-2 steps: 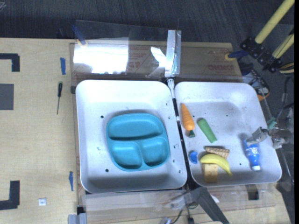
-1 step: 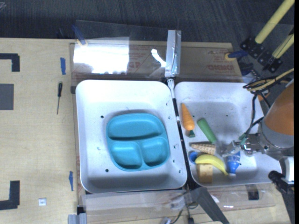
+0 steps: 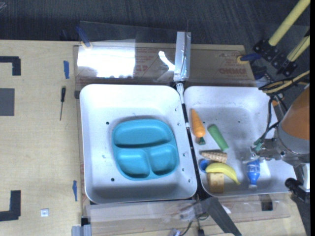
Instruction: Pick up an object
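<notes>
Right white bin (image 3: 231,100), small blue-and-white bottle (image 3: 253,173) (upright, blue cap), tool (image 3: 258,154) just above, grip state unclear

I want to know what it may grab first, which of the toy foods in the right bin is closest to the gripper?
The banana. It lies just left of the gripper, while the carrot, green piece and corn sit farther off.

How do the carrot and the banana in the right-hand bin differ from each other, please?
The carrot is orange and fairly straight; the banana is yellow and curved. The carrot lies lengthwise up the bin beside the divider; the banana lies crosswise nearer the front edge. Both are toy-like foods resting in the right bin.
</notes>
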### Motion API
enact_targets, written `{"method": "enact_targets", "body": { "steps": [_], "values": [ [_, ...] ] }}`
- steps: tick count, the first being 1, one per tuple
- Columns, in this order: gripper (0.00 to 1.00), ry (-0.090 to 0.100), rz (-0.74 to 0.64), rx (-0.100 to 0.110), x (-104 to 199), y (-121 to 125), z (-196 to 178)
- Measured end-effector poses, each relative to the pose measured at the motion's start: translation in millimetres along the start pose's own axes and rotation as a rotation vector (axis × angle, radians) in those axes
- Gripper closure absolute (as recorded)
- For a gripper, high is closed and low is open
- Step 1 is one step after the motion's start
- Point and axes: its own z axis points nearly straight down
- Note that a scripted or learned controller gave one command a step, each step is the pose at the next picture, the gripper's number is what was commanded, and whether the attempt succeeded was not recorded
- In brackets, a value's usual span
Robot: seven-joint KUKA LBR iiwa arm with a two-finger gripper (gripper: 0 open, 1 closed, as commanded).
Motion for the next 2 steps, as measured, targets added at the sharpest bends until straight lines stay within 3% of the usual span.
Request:
{"method": "enact_targets", "body": {
  "steps": [1,2],
  "values": [
    [1.0,0.0,-0.067,-0.009,60.7,28.0,-188.7],
    [1.0,0.002,-0.191,0.005,117.0,-2.8,-163.5]
  ]
}}
